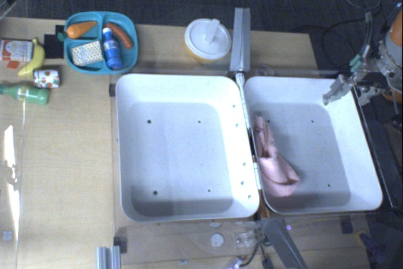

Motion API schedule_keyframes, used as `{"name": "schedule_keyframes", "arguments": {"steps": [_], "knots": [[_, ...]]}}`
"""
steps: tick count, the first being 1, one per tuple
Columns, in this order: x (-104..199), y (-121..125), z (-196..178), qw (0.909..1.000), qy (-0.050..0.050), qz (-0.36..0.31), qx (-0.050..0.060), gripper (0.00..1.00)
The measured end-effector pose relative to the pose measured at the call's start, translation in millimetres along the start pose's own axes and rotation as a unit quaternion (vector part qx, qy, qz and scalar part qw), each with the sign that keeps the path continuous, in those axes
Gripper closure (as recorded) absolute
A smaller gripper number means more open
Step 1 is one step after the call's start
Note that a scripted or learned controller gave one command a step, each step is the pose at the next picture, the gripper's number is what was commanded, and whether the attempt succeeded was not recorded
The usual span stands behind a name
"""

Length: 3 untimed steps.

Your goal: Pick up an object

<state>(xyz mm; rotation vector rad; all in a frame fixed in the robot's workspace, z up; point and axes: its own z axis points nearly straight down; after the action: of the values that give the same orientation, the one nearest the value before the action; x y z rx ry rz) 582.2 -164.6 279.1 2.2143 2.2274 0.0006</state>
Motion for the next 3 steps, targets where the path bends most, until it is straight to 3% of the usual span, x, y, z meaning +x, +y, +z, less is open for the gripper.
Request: {"name": "schedule_keyframes", "arguments": {"steps": [1, 2, 3], "knots": [[-11, -44, 35, 0.9998, 0.0, -0.018, 0.0, 0.0], [4, -81, 56, 0.994, 0.001, -0.109, 0.001, 0.0], [7, -94, 70, 0.9861, 0.001, -0.166, 0.0, 0.0]]}}
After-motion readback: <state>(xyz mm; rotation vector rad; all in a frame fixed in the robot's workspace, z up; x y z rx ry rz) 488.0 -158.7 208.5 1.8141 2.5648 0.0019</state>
